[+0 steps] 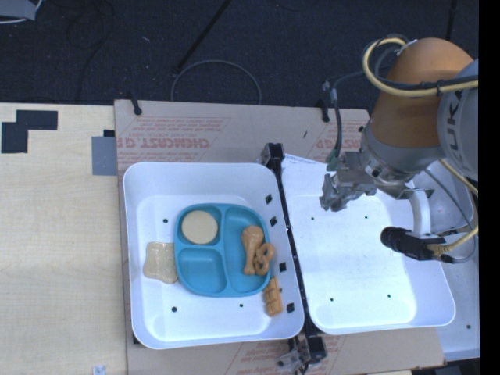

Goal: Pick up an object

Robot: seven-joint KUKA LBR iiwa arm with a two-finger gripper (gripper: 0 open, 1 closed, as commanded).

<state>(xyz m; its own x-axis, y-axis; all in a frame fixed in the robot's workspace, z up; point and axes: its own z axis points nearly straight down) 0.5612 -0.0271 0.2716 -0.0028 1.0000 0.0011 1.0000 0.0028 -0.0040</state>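
A blue compartment tray (205, 273) lies in the left bin (148, 186). A round beige disc (198, 226) rests in its upper left compartment, and a tan pretzel-like piece (256, 250) fills its right compartment. A pale bread-like slab (161, 262) lies just left of the tray. A small orange-tan piece (273, 296) sits by the tray's lower right corner. My gripper (334, 195) hangs over the upper left part of the right bin (367, 287), away from all these objects, with nothing visible between its fingers.
A black divider (284, 233) runs between the two bins. A black cylindrical part (408, 243) with a cable juts over the right bin's right side. Cardboard (195, 135) underlies both bins, and a light wooden bench (55, 241) extends to the left.
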